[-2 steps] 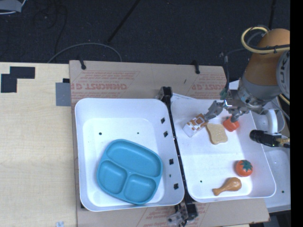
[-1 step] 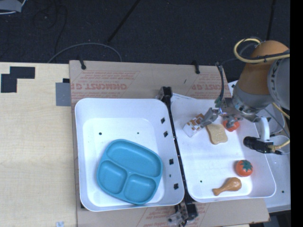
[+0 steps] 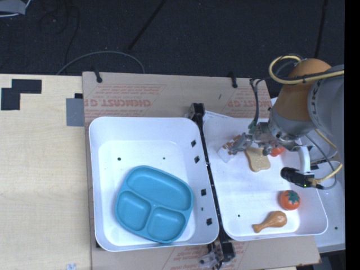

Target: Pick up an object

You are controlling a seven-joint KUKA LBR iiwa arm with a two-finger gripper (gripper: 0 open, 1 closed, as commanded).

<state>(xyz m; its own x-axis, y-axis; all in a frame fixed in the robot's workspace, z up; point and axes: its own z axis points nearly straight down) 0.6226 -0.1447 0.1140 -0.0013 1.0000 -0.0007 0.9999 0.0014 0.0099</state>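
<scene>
My gripper (image 3: pixel 251 142) hangs low over the back of the right bin (image 3: pixel 315 229), reaching in from the right under the orange band of the arm. Just below it lies a tan slice-shaped piece (image 3: pixel 259 161), touching or nearly touching it. A small pale wrapped item (image 3: pixel 227 149) lies to its left. A little red thing (image 3: pixel 277 149) shows at the gripper's right side. Nearer the front lie a red tomato (image 3: pixel 289 199) and a tan drumstick (image 3: pixel 270 221). I see nothing held.
The left bin (image 3: pixel 107 151) holds a blue divided plate (image 3: pixel 153 203). A black divider with clips (image 3: pixel 203 173) runs between the bins. Cables and a black part (image 3: pixel 298 176) of the arm hang over the right bin's right side.
</scene>
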